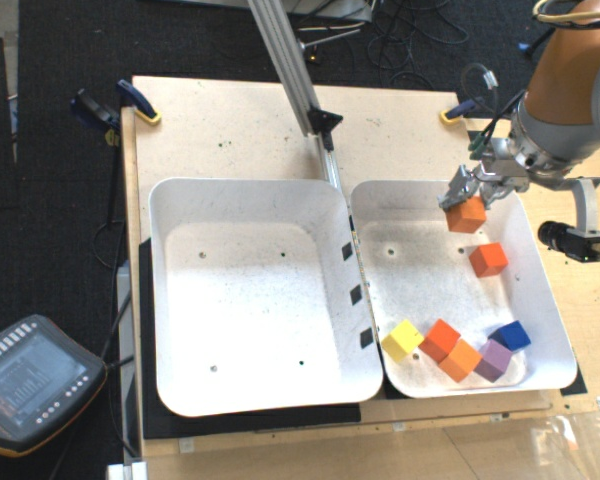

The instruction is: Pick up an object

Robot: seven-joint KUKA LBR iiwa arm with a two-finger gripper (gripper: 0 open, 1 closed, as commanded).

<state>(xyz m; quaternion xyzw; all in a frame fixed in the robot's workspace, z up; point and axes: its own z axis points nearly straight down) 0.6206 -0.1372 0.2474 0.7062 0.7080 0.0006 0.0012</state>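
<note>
My gripper [467, 200] hangs over the far part of the right bin [400, 218]. It is shut on an orange cube [466, 215], which sits between the fingertips and looks lifted off the bin floor. Just below it a red-orange cube [488, 259] lies alone on the floor. Near the bin's front edge is a cluster: a yellow cube [402, 339], a red cube [441, 337], an orange cube [460, 359], a purple cube [493, 360] and a blue cube [510, 336].
The left bin [180, 268] sits beside the right one, and the two share a raised rim [352, 268]. A slanted metal bar [285, 53] crosses above the bench's far side. Clamps [140, 103] hold the board corners. A teach pendant [30, 383] lies at the lower left.
</note>
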